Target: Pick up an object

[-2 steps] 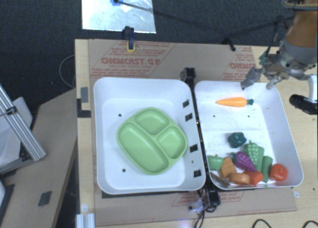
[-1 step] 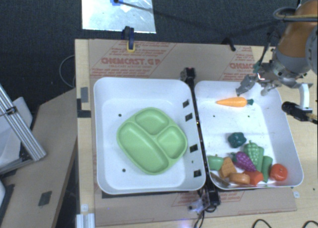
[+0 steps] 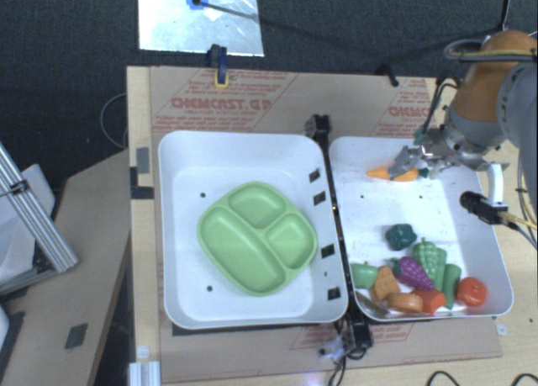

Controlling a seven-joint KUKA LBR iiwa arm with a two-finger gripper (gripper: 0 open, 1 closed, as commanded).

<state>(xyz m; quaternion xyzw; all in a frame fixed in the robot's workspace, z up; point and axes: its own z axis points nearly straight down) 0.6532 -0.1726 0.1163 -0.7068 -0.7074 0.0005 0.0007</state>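
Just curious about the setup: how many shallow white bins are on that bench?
2: the left shallow white bin holds a green divided plate; the right shallow white bin holds toy food.

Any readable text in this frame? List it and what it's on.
"CHEMCAST GP": red print on the brown protective sheet under the bins, left of centre, upside down from this camera.
The same red print repeats at upper right, partly cut off by the right bin.
More red print along the sheet's front edge: too blurred to read.
No readable text on the bins, green divided plate or toy food.
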